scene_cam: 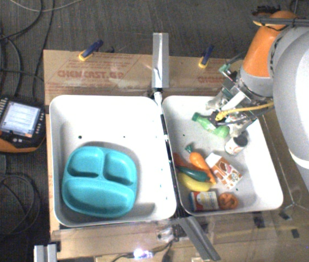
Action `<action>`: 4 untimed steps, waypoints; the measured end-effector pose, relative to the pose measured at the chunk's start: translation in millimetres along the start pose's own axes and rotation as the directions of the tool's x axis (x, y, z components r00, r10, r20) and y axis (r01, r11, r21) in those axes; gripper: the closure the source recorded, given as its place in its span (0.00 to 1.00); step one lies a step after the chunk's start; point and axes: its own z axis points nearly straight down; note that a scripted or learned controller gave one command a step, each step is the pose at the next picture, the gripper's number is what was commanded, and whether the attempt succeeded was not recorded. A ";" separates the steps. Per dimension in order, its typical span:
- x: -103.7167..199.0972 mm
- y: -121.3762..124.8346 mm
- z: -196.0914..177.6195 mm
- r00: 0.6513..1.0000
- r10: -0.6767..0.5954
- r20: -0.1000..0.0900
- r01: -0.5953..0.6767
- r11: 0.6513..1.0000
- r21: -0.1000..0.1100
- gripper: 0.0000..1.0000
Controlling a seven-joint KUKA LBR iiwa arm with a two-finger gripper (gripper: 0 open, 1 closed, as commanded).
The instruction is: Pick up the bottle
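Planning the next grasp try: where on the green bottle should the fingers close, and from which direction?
The green bottle lies on its side in the right bin, narrow end pointing to the view's left. Probably best to come straight down from above and close across the wider body, fingers set crosswise to its long axis. The gripper hangs over its right end, hiding that part.

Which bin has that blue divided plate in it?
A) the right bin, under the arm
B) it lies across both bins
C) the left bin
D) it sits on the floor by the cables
C: the blue plate lies in the left bin, near its front, while the right bin holds the green bottle, the toy food and the gripper.
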 end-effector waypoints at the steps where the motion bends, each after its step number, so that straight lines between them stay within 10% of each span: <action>1: 24.8 37.4 113.9 0.993 0.114 0.019 -0.114 0.993 0.011 0.00; 2: 27.6 35.8 116.5 0.914 0.405 0.010 -0.405 0.914 0.011 0.00; 3: 28.9 37.0 108.0 0.916 0.402 0.002 -0.402 0.916 0.002 1.00; 4: 42.0 -18.5 -55.6 0.973 0.232 0.000 -0.232 0.973 0.000 1.00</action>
